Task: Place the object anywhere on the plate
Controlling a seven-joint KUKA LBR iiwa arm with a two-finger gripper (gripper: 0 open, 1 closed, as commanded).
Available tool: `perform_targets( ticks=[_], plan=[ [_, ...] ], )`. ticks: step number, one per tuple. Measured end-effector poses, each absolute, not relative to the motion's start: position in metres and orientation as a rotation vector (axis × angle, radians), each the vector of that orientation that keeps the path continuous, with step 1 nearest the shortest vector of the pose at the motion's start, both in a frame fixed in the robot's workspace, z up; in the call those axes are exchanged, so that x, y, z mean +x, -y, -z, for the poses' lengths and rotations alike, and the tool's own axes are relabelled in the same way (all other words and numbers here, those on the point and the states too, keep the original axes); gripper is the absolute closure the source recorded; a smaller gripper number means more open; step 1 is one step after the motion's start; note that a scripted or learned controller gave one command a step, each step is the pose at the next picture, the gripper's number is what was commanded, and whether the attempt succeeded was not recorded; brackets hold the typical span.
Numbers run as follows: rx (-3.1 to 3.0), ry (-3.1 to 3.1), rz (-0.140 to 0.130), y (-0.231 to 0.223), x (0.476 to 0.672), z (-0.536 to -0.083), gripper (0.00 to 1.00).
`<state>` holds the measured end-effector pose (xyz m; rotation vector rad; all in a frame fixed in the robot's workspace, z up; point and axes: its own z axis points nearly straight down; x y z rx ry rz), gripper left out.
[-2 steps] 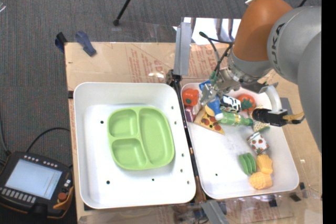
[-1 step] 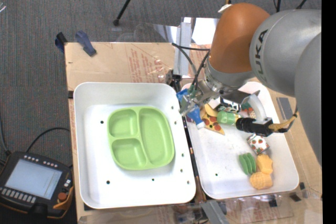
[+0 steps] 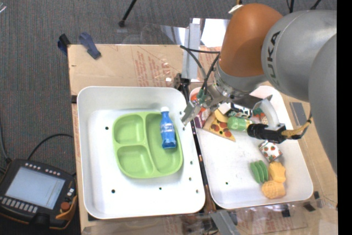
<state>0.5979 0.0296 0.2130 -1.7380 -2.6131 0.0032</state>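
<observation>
Blue plastic bottle (image 3: pixel 168 129) with a white cap and a pale label lies in the long right compartment of the green divided plate (image 3: pixel 135 146), cap pointing away from the camera. That plate sits in the left white bin (image 3: pixel 91 184), while the right white bin (image 3: pixel 242 187) holds a pizza slice (image 3: pixel 220 128), a green ridged toy (image 3: pixel 258 171) and orange toy food (image 3: pixel 274 181). Just above the bins' shared edge, the gripper (image 3: pixel 192 111) hangs beside the plate's right rim, whether its fingers are open or closed cannot be told, and nothing is seen held.

Two white bins (image 3: pixel 91 173). One green plate (image 3: pixel 135 159), one blue bottle (image 3: pixel 168 129). One pizza slice (image 3: pixel 221 129), one green pod (image 3: pixel 258 171), two yellow-orange pieces (image 3: pixel 274 189).
</observation>
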Motion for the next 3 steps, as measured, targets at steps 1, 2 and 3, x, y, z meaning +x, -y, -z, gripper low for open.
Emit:
perform_targets(
  ticks=[1, 2, 3],
  plan=[
    [-1.429, 2.794, -0.002, 0.010, 0.581, -0.230, 0.00],
    [-1.430, 2.792, -0.002, 0.010, 0.581, -0.238, 1.00],
    [-1.274, 2.865, -0.004, -0.035, 0.568, -0.184, 1.00]
  ],
)
